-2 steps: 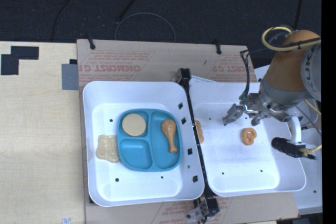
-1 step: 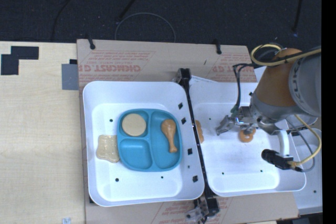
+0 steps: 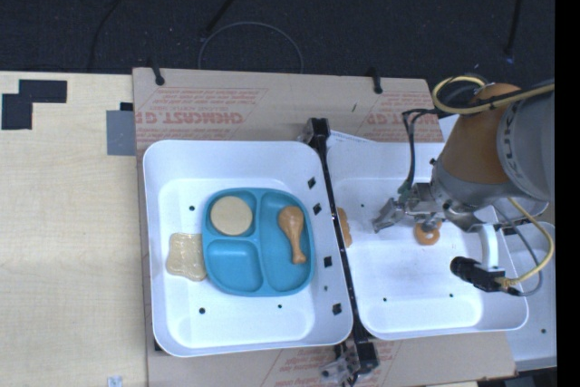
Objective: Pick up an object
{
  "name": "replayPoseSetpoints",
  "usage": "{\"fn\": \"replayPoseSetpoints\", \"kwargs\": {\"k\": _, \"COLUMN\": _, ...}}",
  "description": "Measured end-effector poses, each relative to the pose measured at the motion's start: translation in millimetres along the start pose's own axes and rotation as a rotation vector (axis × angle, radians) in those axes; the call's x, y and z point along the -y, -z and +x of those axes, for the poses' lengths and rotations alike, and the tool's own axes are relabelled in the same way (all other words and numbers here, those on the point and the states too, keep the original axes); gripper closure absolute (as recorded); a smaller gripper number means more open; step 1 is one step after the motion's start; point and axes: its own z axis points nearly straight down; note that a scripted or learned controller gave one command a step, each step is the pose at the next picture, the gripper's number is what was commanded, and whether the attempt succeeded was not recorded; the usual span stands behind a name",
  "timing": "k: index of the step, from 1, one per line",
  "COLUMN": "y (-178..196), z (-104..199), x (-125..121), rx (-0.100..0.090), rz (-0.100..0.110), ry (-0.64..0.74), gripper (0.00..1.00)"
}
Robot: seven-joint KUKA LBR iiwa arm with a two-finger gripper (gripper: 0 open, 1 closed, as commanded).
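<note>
Gripper [image 3: 391, 218] is positioned over the right bin [image 3: 426, 322]; finger state cannot be determined. A small orange object [image 3: 427, 234] lies in that bin, just beside the wrist

Single fixed camera above bench [image 3: 72, 222], slanted down, both bins [image 3: 181, 168] framed

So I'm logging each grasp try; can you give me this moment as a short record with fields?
left bin: blue divided tray, tan bread-like piece against the tray's left edge
tray contents: round tan disc, drumstick
right bin: small orange object, tan piece at the left wall
arm: reaches in from the right
hand: low in the right bin, beside the orange object
held: nothing visibly
</note>
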Motion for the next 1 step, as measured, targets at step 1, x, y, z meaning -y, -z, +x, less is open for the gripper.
{"fn": "replayPoseSetpoints", "kwargs": {"k": 1, "y": 8.4, "z": -0.8, "x": 0.7, "rx": -0.001, "rz": 0.002, "ry": -0.004, "gripper": 1.00}}
